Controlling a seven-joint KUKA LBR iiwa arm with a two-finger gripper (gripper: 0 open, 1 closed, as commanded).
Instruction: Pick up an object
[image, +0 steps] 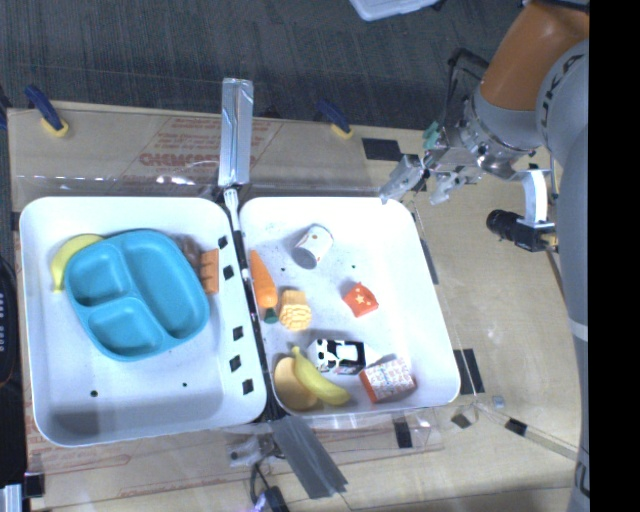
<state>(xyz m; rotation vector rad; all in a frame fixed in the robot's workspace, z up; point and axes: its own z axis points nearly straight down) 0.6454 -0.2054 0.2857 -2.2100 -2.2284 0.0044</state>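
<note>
- Camera view, layout: two shallow white bins are shown side by side. The left bin (50, 400) carries a blue divided tray (135, 290), with a yellow item (68, 252) tucked at the tray's far left and a small orange-brown piece (208, 270) at its right.
- Camera view, candidates: the things that may be picked lie in the right bin (425, 300). A carrot (262, 281) lies by the dividing wall, touching a corn piece (293, 310). A small grey cup (313, 244) lies tipped on its side, apart from the rest. A small red block (361, 299) sits alone near the middle. A banana (320, 378), a black-and-white item (340, 353) and a red patterned box (387, 378) are crowded at the near edge.
- Camera view, tool: the gripper (418, 180) is held above the far right corner of the right bin, its fingers spread and nothing between them.
- Handling, judged: all items appear to be light toys. The red block is judged stiff and flat-sided, with free space all round, and is best taken across two opposite faces. The cup is judged likely to roll and slip. The banana and carrot, being curved and smooth, are best pinched across mid-length. The crowded items leave little room for the fingers.
</note>
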